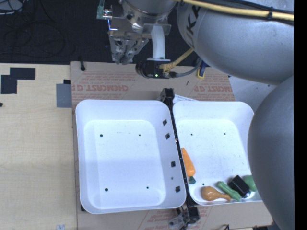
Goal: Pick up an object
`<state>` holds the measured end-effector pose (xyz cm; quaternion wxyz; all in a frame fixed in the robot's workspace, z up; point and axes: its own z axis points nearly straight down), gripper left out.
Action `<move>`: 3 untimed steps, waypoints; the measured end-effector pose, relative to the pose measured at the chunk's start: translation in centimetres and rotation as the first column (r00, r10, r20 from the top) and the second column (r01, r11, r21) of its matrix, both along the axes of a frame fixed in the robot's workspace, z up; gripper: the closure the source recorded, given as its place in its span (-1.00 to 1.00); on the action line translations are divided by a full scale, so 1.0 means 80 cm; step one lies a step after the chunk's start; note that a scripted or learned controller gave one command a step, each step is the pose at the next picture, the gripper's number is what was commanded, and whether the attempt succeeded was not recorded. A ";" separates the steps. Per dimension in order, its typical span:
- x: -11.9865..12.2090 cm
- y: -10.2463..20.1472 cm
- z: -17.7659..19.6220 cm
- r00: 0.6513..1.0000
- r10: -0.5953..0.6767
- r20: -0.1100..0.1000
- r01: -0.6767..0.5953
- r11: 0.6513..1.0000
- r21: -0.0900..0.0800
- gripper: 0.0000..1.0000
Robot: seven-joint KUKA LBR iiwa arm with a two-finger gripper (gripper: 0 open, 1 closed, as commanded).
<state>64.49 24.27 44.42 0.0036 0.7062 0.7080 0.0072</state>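
Objects lay clustered in the right bin (240, 110), along its near and left walls: an orange piece (187, 162) against the divider, a tan pear-shaped piece (212, 193), a green piece (228, 189) and a black block (238, 185) toward the near right corner. Left bin (86, 110) sat beside it on the table (33, 143). Tool (123, 55) hung high beyond the far edge of the left bin, over cardboard (115, 86), nothing between its fingers; whether released or clenched could not be told.
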 end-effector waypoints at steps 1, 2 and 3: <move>-0.002 0.002 -0.018 1.000 0.004 -0.020 -0.004 1.000 -0.007 1.00; -0.002 0.003 -0.043 1.000 0.004 -0.021 -0.004 1.000 -0.008 1.00; -0.002 0.002 -0.080 1.000 0.002 -0.022 -0.002 1.000 -0.008 1.00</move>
